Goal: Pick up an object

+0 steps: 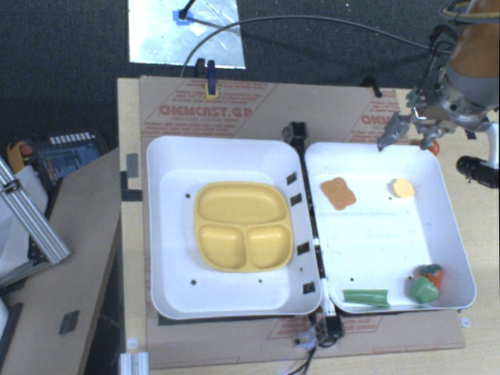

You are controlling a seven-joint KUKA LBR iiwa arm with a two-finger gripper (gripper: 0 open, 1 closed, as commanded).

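The gripper [409, 132] hangs over the far edge of the right bin [449, 209], fingers spread apart with nothing between them. Nearest it, toward the bin's far edge, lie a yellow round piece [403, 187] and an orange flat piece [338, 193]. Nothing is lifted yet, so descent, closing and lifting all remain, I judge.

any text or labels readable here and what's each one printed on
"CHEMCAST GP": red print on the brown protective sheet behind the left bin, appears mirrored.
The same red print repeats at the sheet's right rear and front edge: too blurred to read.
Device with buttons at left: markings too small.
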